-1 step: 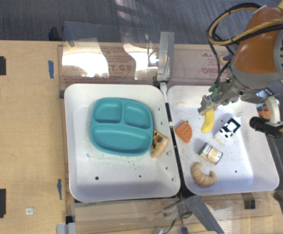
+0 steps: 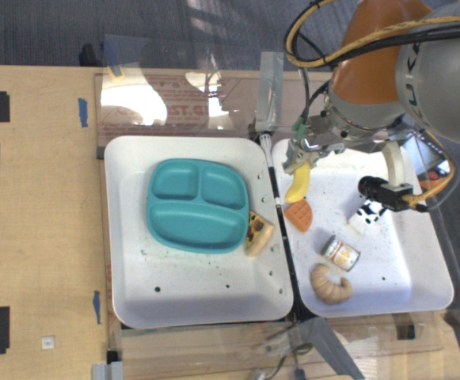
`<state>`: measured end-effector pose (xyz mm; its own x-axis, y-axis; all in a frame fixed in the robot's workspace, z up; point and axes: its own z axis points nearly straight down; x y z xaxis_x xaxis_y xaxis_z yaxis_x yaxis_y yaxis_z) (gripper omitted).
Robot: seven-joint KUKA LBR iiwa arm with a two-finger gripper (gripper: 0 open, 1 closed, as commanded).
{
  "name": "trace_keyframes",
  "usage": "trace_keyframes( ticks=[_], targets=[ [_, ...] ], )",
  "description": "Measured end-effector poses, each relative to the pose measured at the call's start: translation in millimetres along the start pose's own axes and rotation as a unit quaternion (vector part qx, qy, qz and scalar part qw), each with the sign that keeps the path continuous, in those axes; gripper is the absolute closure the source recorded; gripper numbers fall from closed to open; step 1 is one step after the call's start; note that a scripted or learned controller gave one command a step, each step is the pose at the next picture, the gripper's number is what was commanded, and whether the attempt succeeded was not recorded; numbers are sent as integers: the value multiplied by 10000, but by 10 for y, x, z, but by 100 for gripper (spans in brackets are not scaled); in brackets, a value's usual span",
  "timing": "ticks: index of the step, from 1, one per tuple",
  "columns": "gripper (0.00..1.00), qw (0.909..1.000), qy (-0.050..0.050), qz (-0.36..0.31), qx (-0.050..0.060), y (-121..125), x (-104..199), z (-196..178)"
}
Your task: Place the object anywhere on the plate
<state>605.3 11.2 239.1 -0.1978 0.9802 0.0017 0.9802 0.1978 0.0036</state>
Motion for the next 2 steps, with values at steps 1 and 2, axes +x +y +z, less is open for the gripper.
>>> trace_keyframes(
  ticks=[1, 2],
  targets=[
    [100, 9998, 7, -184, 48, -226, 918, 489],
    [100, 9969, -4, 790, 32, 148, 1721, 842]
  ],
)
